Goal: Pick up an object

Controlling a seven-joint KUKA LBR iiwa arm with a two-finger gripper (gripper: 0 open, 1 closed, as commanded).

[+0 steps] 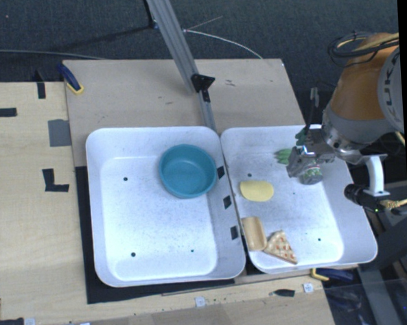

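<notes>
My gripper [306, 169] hangs low over the upper right part of the right bin [332, 250]. A small green object [283, 155] lies just to its left, partly hidden by the gripper. A yellow oval piece [257, 191] rests near the middle of the right bin. A tan bread-like block [253, 232] and a pizza-slice shaped piece [280, 247] lie at that bin's front left. A blue bowl [187, 169] stands in the left bin [120, 266], at its upper right.
A grey metal pole [182, 53] slants down from the top to the gap between the bins. The orange and grey arm [364, 93] fills the right side above the right bin. Black tape marks dot the bench on the left.
</notes>
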